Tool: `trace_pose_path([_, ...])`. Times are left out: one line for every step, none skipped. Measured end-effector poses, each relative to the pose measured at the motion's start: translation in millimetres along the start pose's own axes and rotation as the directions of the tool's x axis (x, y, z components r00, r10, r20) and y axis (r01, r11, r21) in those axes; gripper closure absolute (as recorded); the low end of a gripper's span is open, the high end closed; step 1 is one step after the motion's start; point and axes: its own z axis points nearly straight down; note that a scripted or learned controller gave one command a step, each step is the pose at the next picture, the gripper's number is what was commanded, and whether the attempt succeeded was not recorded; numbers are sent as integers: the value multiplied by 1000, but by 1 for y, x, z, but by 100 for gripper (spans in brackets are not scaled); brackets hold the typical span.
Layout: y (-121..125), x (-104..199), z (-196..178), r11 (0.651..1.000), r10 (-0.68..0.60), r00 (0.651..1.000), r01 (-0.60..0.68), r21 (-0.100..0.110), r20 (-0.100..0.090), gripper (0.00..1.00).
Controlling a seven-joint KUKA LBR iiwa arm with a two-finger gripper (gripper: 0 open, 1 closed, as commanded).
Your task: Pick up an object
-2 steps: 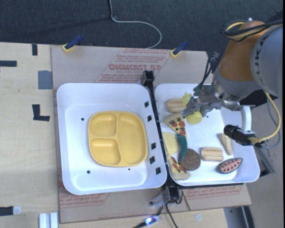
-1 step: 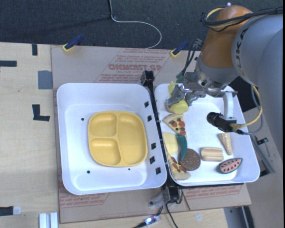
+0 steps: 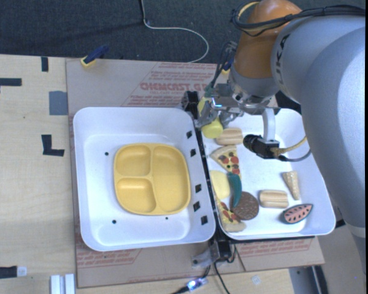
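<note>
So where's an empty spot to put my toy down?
The left bin has bare white floor all around the yellow plate, least on its right. In the right bin, one bare patch lies between the pizza slice and the cone. Its left side is crowded with toy food.

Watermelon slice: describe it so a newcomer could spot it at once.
Take the white bin on the view's right, then its corner at the bottom right. The watermelon slice lies there, just below a tan roll and a pale cone. It alone is red with dark seeds and a dark rind.
</note>
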Motion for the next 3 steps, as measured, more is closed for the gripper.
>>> trace_pose_path([13,32,-17,1000,1,1000,-1,-1,0,100])
trace_pose_path([10,17,-16,1000,6,1000,-6,1,2,100])
trace_pose_path([14,25,-19,1000,5,1000,-5,0,1,100])
